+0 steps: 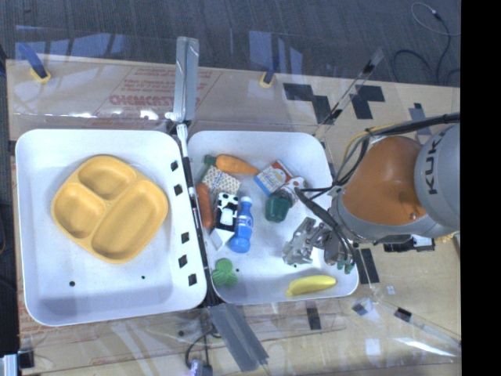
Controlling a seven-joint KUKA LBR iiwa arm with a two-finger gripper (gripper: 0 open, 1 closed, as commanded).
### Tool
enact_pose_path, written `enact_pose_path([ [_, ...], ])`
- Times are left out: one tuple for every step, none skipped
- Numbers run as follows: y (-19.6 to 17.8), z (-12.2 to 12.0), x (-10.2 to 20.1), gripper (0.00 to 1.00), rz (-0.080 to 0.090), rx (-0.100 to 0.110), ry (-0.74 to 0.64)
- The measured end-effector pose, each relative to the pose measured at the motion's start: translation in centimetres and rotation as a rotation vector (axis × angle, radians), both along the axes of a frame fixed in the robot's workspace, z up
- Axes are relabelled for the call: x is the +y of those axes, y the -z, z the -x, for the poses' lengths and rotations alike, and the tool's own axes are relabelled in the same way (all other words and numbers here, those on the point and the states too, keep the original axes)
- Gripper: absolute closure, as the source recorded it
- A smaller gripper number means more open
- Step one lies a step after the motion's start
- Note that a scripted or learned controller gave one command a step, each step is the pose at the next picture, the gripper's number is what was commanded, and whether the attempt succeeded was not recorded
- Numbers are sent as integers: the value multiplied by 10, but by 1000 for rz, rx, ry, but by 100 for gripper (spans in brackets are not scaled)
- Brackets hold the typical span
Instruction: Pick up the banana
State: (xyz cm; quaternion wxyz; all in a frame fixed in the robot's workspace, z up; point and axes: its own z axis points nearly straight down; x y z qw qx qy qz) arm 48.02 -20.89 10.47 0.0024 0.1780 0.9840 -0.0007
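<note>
banana (312, 285) at right bin's front edge, gripper (301, 245) just above it

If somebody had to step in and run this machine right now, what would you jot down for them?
Gripper: low in the right bin, just above the banana, with nothing seen between its fingers. Whether they are open or shut is unclear.
Banana: lying flat by the right bin's near edge, right of a green toy.
Other clutter: a carrot and a blue bottle further back. A yellow divided plate sits in the left bin.
Done: nothing lifted.
Left: close on the banana and raise it.
</note>
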Motion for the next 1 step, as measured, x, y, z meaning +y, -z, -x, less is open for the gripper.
enact_pose_path([
  [0, 0, 0, 0, 0, 0, 0],
])
